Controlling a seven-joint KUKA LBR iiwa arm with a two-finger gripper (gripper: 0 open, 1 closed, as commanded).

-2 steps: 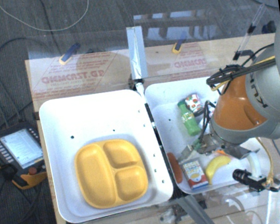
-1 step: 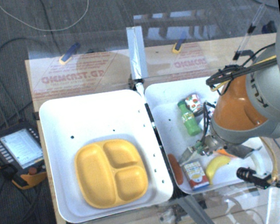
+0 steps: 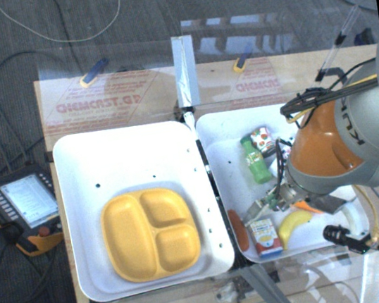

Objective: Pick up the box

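Observation:
The box [image 3: 264, 236] is a small red and white carton lying flat near the front edge of the right bin [image 3: 223, 129]. My gripper [image 3: 271, 200] hangs just above and slightly behind it, under the arm's orange band [image 3: 321, 150]. Nothing shows between box and gripper, and the box rests on the bin floor. The arm's bulk hides the right part of this bin.
A banana [image 3: 295, 224] lies right of the box, a brown sausage [image 3: 239, 230] left of it. A green bottle [image 3: 254, 161] and a small patterned cube [image 3: 263, 138] sit farther back. The left bin [image 3: 76, 158] holds a yellow compartment tray [image 3: 150, 233].

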